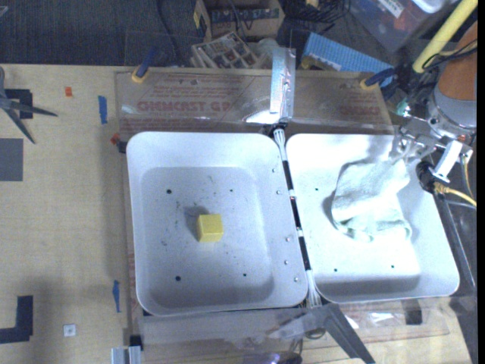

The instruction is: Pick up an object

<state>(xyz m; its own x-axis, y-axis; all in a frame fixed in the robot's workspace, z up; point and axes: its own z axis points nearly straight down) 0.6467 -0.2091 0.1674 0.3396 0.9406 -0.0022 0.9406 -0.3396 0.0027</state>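
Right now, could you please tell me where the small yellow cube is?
The small yellow cube lies near the middle of the left white bin, apart from the crumpled white cloth in the right bin.

A robotics lab or workshop. Behind the gripper [409,149], past the bench [61,226], cables [174,14] and boxes of parts [235,10] crowd a dark carpeted floor. To the gripper's left two white bins [144,158] sit side by side, with taped clear sheeting [204,101] along their far edge. Blue clamps [144,65] and tape marks [102,110] fix the set-up to the wood.
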